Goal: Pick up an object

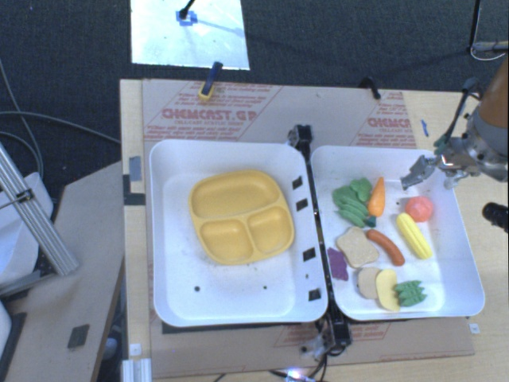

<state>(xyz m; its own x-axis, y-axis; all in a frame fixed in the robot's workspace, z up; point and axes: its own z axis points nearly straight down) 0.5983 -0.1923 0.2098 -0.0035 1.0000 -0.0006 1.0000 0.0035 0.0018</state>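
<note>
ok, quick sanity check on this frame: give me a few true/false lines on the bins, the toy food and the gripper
1. The yellow divided tray lies in the left bin. True.
2. The toy food sits in the same bin as the tray. False: it is in the right bin.
3. The carrot lies beside the green leafy piece. True.
4. The gripper holds the tomato. False: the tomato lies on the bin floor, apart from the gripper.
5. The corn lies just below the tomato in the view. True.
</note>
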